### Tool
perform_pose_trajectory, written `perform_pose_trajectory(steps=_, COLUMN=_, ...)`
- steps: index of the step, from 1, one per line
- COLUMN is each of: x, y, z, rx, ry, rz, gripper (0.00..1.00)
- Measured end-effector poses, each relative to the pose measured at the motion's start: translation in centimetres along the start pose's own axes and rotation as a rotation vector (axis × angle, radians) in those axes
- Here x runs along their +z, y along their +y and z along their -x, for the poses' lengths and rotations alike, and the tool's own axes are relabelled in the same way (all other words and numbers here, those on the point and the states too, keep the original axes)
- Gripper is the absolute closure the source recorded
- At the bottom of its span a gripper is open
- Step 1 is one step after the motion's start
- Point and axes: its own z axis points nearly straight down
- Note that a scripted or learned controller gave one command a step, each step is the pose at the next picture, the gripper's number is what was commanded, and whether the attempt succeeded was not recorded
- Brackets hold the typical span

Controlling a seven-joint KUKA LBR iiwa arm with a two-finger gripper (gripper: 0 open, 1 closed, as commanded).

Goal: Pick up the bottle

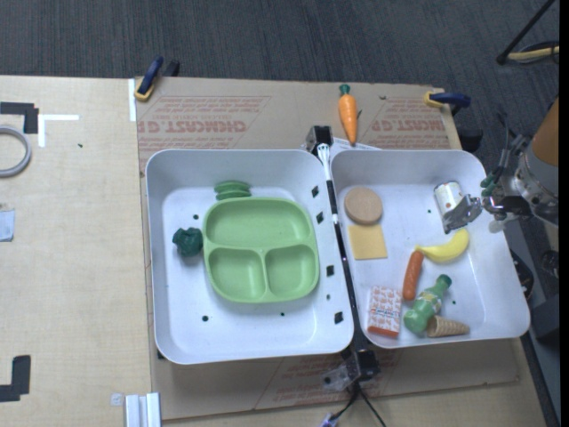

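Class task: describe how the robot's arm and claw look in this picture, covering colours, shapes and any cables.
The claw is a small, blocky piece of shiny silver-grey metal. Behind it sits a darker wrist section with thin cables and some small green parts. At the picture's right edge, the arm is rounded, with an orange band above a light grey section.

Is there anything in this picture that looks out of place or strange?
One thing: a toy carrot lies outside both bins, on the cardboard behind the right bin, while the other toys sit inside. The green bottle lies tipped on its side against an ice cream cone.
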Motion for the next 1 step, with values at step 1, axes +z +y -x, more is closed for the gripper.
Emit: perform_pose_trajectory(steps=1, x=-0.95, y=0.04, z=0.02, rx=-0.002, ry=-0.001, rz=0.0, gripper=1.0)
